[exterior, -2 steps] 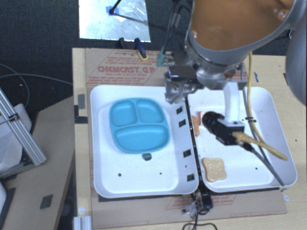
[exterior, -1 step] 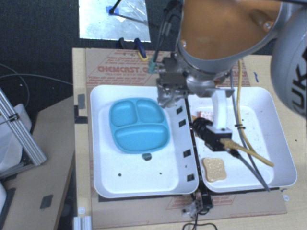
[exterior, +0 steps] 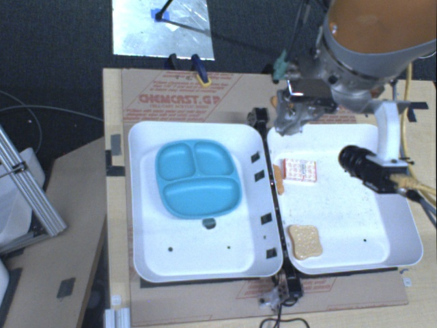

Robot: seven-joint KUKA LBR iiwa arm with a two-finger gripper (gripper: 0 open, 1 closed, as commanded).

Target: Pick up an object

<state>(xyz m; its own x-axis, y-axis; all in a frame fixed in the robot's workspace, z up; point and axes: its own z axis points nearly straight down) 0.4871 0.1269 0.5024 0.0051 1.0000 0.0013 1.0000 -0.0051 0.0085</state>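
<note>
Two white bins: the left bin (exterior: 147, 251) holds one blue plate (exterior: 198, 178) (three sections). The right bin (exterior: 382, 238) holds one toast (exterior: 304, 241) and one packet (exterior: 300, 170). The gripper (exterior: 292, 118) hangs over its far-left corner.

Reaches in from the upper right of the camera view, large and close to the lens. Arm (exterior: 382, 33): broad orange band at the top edge, grey collar beneath it, curving down toward the wrist. Wrist (exterior: 321, 91): metal block with cables and a small teal fitting at its left side, tilted down and to the left. Hand (exterior: 290, 123): hangs below the wrist, pointing downward, grey and metallic, blurred. Fingers too indistinct to judge. Nothing visibly gripped. White bracket and black cylinder mounted to the right, lower than the wrist.
</note>
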